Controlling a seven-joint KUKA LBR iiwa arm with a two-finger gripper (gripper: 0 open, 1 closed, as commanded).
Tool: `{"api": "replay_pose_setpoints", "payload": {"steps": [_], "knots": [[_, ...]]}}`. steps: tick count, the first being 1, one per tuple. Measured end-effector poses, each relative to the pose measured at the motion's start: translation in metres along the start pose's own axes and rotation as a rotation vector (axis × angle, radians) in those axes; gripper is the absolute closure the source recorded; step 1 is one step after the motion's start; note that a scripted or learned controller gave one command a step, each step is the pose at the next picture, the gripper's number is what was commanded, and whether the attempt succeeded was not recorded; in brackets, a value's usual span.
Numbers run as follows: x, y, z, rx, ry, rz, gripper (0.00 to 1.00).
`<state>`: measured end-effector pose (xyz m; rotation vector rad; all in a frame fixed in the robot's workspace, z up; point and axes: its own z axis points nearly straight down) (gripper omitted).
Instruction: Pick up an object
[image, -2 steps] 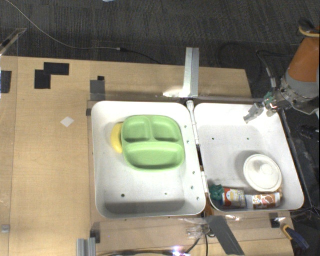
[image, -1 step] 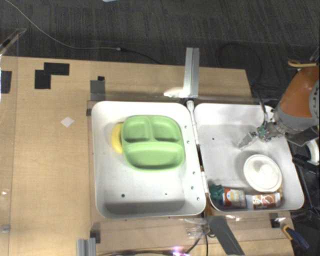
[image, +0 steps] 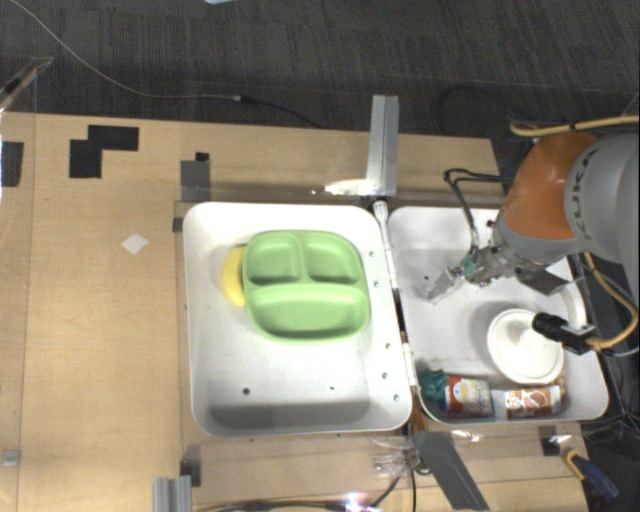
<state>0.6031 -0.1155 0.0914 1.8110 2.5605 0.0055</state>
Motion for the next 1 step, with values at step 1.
{"api": "replay_pose_setpoints", "payload": {"steps": [1], "knots": [[-0.0005, 0.0023, -0.0124, -0.006, -0.003, -0.002, 1.00]]}}
